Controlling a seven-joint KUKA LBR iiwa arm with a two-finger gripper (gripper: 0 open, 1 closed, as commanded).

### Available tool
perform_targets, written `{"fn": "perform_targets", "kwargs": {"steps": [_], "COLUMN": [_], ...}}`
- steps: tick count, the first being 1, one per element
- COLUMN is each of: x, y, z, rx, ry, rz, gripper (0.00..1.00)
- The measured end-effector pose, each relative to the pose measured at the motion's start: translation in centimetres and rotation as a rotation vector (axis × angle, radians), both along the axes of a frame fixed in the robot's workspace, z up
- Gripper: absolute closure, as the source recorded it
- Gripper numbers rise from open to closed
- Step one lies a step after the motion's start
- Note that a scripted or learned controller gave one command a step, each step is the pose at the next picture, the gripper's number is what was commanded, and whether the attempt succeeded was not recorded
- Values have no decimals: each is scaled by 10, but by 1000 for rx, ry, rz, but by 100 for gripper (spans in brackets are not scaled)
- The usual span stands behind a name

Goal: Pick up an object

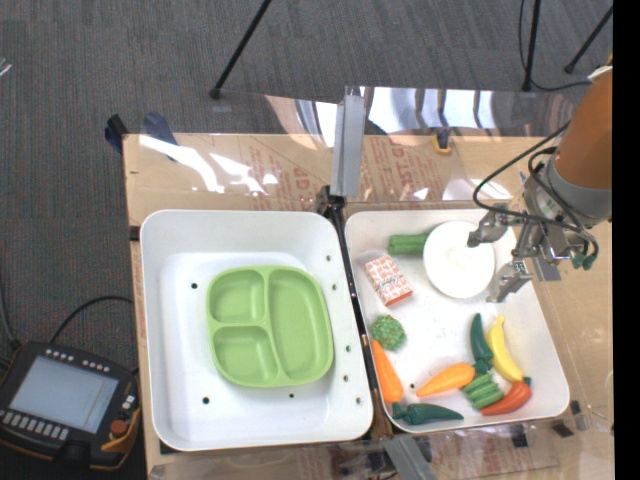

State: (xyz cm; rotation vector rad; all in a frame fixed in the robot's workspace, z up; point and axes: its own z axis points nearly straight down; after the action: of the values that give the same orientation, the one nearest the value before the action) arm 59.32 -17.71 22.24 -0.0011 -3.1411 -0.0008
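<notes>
Spread open with nothing between its fingers, the pincer [505, 260] is seen hanging over the right bin [556, 353] at about three o'clock of the white plate [457, 260]. Toy foods are scattered through that bin: a green cucumber [407, 243] at the plate's nine o'clock, a small carton [388, 279], broccoli [388, 332], a yellow banana [505, 350] and carrots [446, 378]. A green divided tray [270, 325] is held by the left bin [165, 268].
</notes>
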Motion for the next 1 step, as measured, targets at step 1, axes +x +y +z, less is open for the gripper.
{"fn": "perform_targets", "kwargs": {"steps": [1], "x": [-29], "y": [20], "z": [-118], "rx": [6], "ry": [10], "rz": [220], "gripper": [0]}}
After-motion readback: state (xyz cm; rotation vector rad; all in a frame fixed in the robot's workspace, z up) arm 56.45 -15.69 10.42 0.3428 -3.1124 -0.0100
